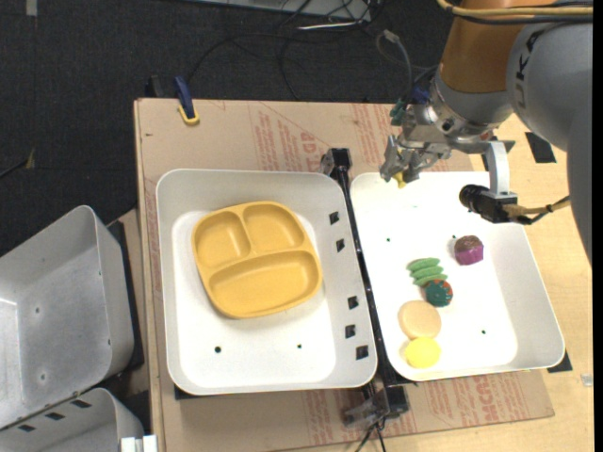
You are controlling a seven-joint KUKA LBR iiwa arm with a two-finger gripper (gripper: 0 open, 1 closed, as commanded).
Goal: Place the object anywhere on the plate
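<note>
From the one camera above the desk, we look down at a slant on two shallow white bins set side by side on a tan board with faint red print. The left bin is smooth plastic with rounded corners, and on its floor lies the plate, a glossy yellow-orange tray with soft corners, split into two small compartments on the far side and one long compartment on the near side. Its long axis runs left to right, tipped slightly so the right end sits nearer to us.

In the right bin we see a loose cluster of small toy-food pieces. A purple rounded piece sits toward the right. A green ridged piece lies with its long axis roughly left to right, and just beside it on the near side is a dark teal round piece. Nearer still are a pale cream disc and a bright yellow disc, touching or almost touching. No piece lies on the plate.

The grey arm with its orange band reaches in from the right, cut off by the picture's edge. The gripper hangs over the far left corner of the right bin, well apart from the toy pieces. Its fingers are small, dark and blurred, so we cannot tell how wide they stand or whether anything is between them.
</note>
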